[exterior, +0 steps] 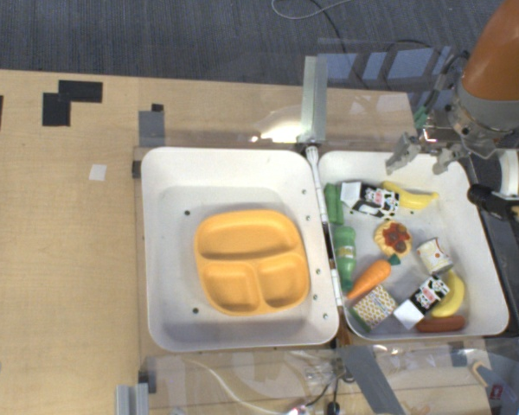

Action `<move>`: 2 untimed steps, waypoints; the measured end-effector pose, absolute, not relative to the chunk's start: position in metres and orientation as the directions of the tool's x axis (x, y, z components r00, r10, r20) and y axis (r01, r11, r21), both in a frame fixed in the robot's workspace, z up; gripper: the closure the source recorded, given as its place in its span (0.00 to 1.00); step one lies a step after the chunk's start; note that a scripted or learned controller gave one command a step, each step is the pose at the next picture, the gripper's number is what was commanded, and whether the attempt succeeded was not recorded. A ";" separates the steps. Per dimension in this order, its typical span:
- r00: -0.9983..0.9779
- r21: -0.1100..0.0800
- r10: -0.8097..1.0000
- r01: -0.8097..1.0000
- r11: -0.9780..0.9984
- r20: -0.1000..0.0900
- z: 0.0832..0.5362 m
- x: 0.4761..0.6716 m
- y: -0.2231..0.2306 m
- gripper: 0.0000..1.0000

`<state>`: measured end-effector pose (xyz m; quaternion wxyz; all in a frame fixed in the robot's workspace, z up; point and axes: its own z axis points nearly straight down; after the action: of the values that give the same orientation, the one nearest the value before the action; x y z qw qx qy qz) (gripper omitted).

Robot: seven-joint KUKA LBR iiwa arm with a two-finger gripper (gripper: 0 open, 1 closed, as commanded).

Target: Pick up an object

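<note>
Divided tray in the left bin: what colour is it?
Orange-yellow, plain, seen in the camera view: the divided tray lies in the left bin.

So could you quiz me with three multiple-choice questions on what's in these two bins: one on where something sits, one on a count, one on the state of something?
1. Where is the orange divided tray?
A. left bin
B. right bin
C. on the floor

2. How many bananas are in the right bin?
A. none
B. two
C. five

3. How does the gripper stand to the toys?
A. gripping the carrot
B. lifting a banana
C. above the bin's far edge, holding nothing

Answers:
1 A, it lies in the middle of the left bin.
2 B, one banana lies near the far end, the other banana near the near end.
3 C, no toy is between the jaws.
</note>
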<state>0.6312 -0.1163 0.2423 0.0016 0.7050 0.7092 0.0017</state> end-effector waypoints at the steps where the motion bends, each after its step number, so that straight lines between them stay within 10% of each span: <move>1: -0.217 0.004 0.976 0.976 0.217 -0.001 0.173 0.575 -0.102 0.00; 2: -0.278 0.011 0.960 0.960 0.278 -0.005 0.091 0.555 -0.145 0.00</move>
<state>0.5548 -0.1448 0.0911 0.0054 0.6006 0.7995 0.0028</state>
